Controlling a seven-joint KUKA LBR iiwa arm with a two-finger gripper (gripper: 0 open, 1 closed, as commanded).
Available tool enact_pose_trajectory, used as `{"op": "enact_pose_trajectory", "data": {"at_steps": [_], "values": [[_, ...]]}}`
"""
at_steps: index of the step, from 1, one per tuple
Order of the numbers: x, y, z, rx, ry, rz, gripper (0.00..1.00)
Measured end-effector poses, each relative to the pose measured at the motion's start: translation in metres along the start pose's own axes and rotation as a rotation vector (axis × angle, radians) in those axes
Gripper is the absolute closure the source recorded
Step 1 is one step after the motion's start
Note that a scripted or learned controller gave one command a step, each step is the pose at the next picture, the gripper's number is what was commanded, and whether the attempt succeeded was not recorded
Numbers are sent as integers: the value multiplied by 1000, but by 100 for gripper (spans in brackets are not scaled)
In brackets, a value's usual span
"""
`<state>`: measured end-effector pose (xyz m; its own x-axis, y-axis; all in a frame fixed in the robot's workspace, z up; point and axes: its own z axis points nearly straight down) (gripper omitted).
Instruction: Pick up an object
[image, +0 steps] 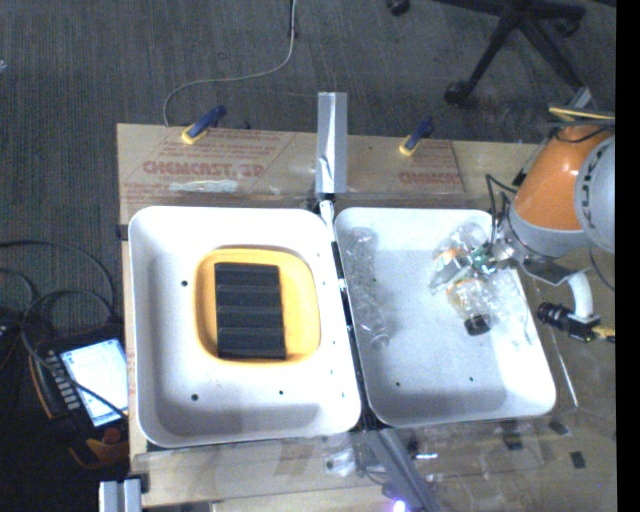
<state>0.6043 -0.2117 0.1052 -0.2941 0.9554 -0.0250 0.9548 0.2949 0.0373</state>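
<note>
A yellow sponge-like block with a black ridged top (255, 305) lies in the middle of the left bin (160, 400). In the right bin (450, 395), a clear plastic bottle (364, 285) lies along the left wall. A crumpled clear plastic wrapper or bottle with a dark cap (475, 285) rests near the right wall. The grey arm with its orange band (570, 190) reaches in from the right. My gripper (487, 256) sits at the upper edge of the crumpled plastic, and its tip is lost in the clutter.
A metal post (331, 140) stands behind the seam between the bins. Two blue-and-yellow clamps (203, 123) hold the cardboard base at the back. A tablet and cables (85, 375) lie on the floor to the left.
</note>
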Motion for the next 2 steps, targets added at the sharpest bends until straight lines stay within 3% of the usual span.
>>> {"op": "enact_pose_trajectory", "data": {"at_steps": [1, 2], "values": [[0, -2, 0, 0, 0, -82, 0], [-7, -8, 0, -3, 2, -72, 0]]}}
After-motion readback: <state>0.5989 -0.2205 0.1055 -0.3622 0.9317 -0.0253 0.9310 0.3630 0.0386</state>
